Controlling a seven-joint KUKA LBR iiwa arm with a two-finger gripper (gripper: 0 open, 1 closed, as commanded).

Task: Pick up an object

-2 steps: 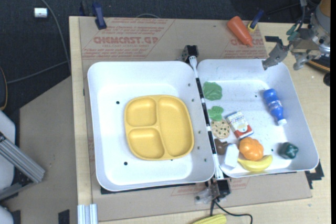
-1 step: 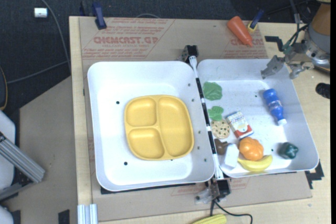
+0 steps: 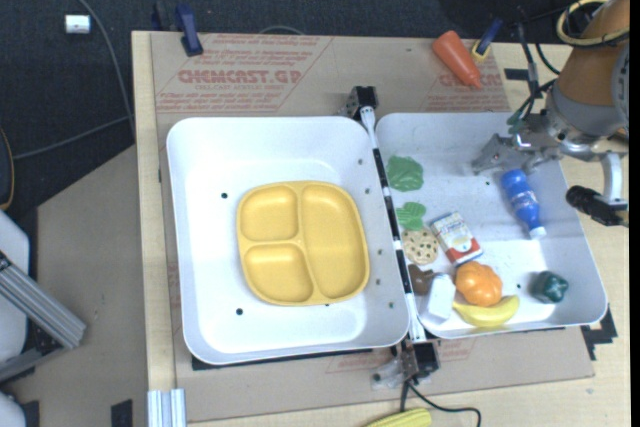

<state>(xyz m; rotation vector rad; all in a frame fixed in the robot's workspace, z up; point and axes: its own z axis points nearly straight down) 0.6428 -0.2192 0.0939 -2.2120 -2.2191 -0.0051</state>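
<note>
Arm in from right edge, jaws low over right bin [image 3: 585,260], upper right of frame.
Gripper [image 3: 497,155] just above-left of blue bottle [image 3: 521,200]; jaws seemingly spread, nothing between them, though small and hard to read. Bottle lying flat at right bin's upper middle. Yellow divided plate [image 3: 300,242] centred in left bin [image 3: 200,215].

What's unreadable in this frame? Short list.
- Gripper: too small and dim in the camera view to tell whether anything is between its fingers; it sits just above the blue bottle.
- Arm: cut off by the right edge.
- Small carton: print too small to read.
- Dark green item near the right bin's corner: too small to identify.
- Banana: partly covered by the orange.
</note>
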